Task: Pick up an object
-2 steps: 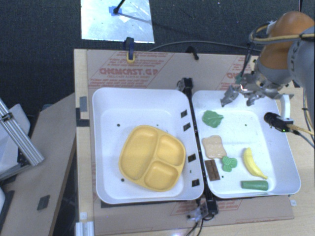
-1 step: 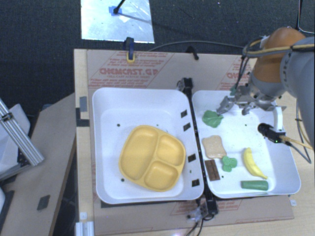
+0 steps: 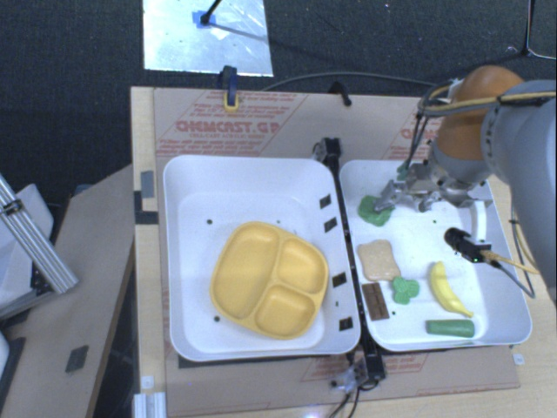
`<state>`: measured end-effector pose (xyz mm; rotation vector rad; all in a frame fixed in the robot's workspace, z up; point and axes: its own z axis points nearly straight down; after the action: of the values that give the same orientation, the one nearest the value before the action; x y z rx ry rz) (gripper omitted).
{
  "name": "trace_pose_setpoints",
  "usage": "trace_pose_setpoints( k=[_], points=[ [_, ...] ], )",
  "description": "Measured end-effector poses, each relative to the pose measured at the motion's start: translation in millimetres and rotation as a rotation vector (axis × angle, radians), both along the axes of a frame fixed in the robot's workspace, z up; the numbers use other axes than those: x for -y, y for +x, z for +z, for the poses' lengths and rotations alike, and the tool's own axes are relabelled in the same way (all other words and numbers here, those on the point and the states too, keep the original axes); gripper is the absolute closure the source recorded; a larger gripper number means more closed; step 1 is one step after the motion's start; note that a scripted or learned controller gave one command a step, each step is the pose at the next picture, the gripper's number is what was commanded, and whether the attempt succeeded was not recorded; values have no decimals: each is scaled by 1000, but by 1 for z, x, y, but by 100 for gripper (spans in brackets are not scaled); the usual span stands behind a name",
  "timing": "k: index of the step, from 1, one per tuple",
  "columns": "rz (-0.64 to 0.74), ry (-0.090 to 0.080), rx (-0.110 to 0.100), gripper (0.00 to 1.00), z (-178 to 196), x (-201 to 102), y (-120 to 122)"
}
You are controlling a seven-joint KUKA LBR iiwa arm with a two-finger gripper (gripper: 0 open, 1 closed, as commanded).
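Note:
My gripper (image 3: 392, 198) hangs low over the far left part of the right bin (image 3: 505, 320), with the arm coming in from the right. Its tip is right at a green lump (image 3: 374, 211) lying on the bin floor near the divider. Whether the lump is held I cannot make out. Closer to the front lie a tan bread slice (image 3: 379, 259), a brown bar (image 3: 375, 300), a small green leafy piece (image 3: 404, 289), a yellow banana (image 3: 447, 288) and a green cucumber (image 3: 450, 327).
A yellow divided plate (image 3: 270, 279) lies in the left bin (image 3: 200, 190). A black rail (image 3: 341, 225) runs between the two bins. A metal sheet (image 3: 206, 23) lies on the dark floor beyond the bench.

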<state>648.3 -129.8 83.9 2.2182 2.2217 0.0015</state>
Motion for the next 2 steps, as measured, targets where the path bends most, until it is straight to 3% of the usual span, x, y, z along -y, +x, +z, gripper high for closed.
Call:
trace_pose_setpoints(
  k=[1,2],
  points=[
    [0,0,7,100,14,0,2],
    [-1,-1,4,100,61,6,8]
  ],
)
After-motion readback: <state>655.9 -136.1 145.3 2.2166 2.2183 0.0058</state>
